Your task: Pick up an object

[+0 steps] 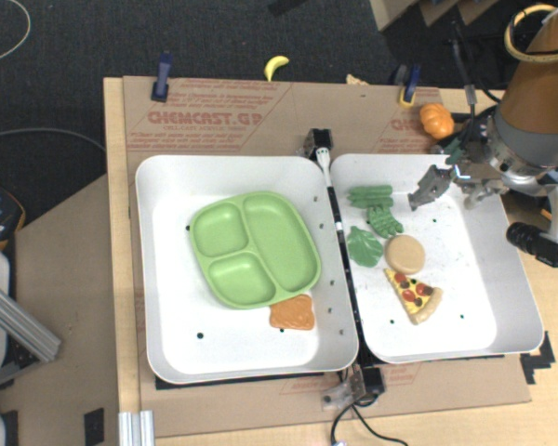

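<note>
The arm reaches in from the right, and its jaws hang over the far part of the right bin. They look spread apart, with nothing between them.

In that bin, just left of the jaws, lie three green leaves. Nearer are a tan cookie and a pizza slice, touching each other.

The left bin holds a green tray with three parts. An orange piece sits at its near edge.

A small orange and a banana lie on the worktop behind the bins.
</note>
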`<state>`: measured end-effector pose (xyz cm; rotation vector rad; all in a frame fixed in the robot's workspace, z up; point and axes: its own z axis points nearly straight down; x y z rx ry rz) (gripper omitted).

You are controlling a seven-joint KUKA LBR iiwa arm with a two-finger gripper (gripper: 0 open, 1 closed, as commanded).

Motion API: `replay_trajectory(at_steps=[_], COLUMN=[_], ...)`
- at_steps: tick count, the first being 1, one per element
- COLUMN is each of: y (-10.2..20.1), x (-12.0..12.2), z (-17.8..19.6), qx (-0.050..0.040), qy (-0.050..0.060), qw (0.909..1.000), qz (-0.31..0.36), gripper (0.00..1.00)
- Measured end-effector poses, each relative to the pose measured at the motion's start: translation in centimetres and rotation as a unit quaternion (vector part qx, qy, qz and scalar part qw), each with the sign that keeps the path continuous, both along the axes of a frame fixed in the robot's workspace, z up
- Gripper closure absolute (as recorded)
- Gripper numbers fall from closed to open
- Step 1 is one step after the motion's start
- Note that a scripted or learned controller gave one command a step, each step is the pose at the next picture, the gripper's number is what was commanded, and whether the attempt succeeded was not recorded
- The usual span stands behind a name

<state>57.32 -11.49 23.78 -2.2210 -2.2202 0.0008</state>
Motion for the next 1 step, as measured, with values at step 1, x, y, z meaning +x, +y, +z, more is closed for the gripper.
replay_trajectory(at_steps=[1], y=[8.54], x=[-2.95], z=[-0.94], qx=[0.0022], qy=[0.002], qw=[1.0000], qz=[0.004], gripper=[0.00])
